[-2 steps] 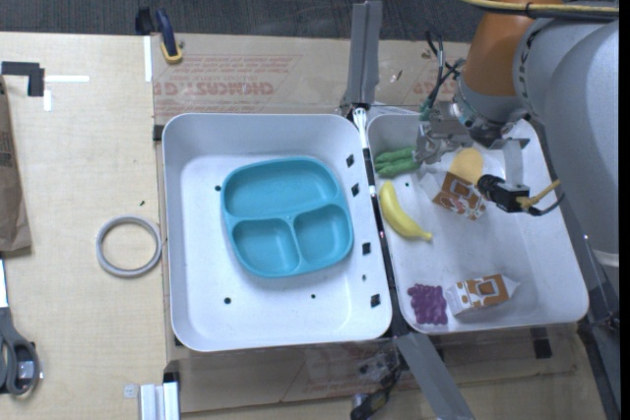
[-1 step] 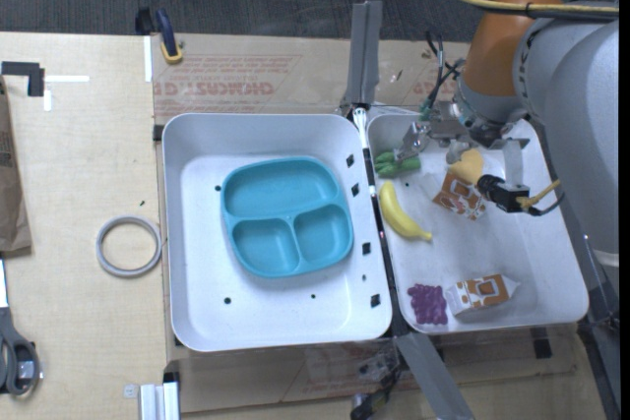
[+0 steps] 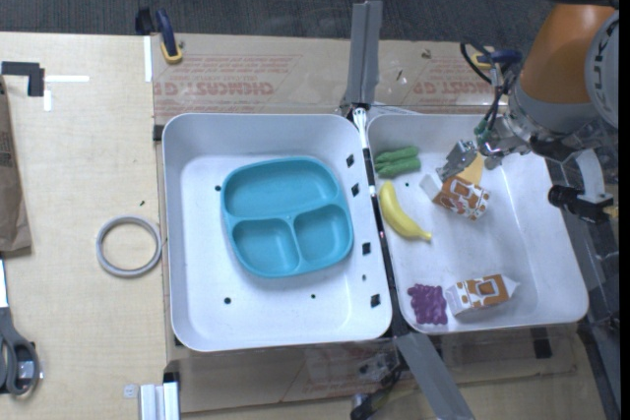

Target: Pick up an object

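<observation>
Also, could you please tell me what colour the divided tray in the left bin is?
The divided tray is light blue, a turquoise shade, seen clearly in the camera view.

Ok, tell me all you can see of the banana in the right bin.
The banana is a small yellow one, smooth and glossy, so it looks like a plastic toy. It lies flat on the floor of the right bin, close to the divider, curving from its upper end near the green pods down to a darker tip pointing lower right. It appears whole and unmarked. Nothing seems to touch it; the pods sit just above it, and the claw is off to its upper right.
</observation>
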`<state>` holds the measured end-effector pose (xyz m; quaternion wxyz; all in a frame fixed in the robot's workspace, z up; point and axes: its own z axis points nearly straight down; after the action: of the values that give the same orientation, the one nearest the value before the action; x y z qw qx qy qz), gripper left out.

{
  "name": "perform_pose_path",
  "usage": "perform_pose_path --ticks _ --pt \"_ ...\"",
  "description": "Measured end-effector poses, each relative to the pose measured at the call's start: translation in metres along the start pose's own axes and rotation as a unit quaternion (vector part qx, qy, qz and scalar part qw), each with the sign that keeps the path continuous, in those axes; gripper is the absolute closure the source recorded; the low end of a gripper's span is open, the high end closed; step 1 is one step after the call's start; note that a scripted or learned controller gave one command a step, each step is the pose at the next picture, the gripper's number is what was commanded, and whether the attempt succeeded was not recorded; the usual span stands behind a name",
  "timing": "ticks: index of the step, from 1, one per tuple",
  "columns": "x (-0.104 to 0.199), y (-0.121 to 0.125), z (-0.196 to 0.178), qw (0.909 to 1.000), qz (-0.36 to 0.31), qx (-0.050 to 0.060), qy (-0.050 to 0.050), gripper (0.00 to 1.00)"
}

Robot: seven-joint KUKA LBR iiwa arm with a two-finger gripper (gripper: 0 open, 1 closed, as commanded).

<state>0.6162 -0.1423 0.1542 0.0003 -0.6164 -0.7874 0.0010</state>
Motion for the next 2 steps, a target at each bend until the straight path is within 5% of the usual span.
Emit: perform_pose_path --ticks 1,2 --pt "0.0013 -0.0069 0.0627 0.9966 -0.083 -0.001 0.000 0.00" --pt "-0.0007 -0.0063 0.0534 0.9968 -0.080 -0.002 -0.001 1.00"
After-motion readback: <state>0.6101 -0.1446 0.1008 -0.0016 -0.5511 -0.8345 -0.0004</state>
